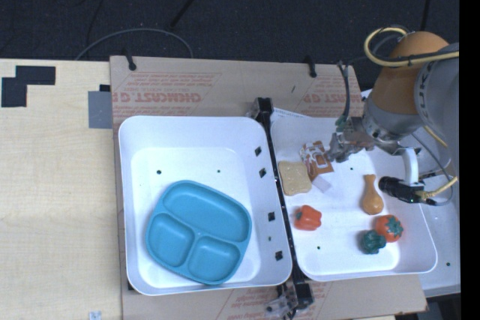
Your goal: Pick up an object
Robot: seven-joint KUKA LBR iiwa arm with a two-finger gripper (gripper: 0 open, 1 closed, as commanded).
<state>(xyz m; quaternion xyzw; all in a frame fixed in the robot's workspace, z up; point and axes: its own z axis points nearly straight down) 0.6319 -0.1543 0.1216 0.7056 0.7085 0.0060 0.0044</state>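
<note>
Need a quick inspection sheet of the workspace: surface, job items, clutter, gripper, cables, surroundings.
Surface: two white bins, left bin and right bin, on cardboard.
Job's things: in the right bin, bread slice, orange pepper, tan gourd, tomato, green piece, small printed pack.
Clutter: blue divided plate in the left bin.
Grippers: gripper low over the right bin, beside the pack; fingers unclear.
Cables: yellow loop on the arm; dark leads behind the bench.
Surroundings: wooden bench, dark floor.

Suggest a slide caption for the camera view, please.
Gripper low in right bin beside toy food; blue plate in left bin.
</note>
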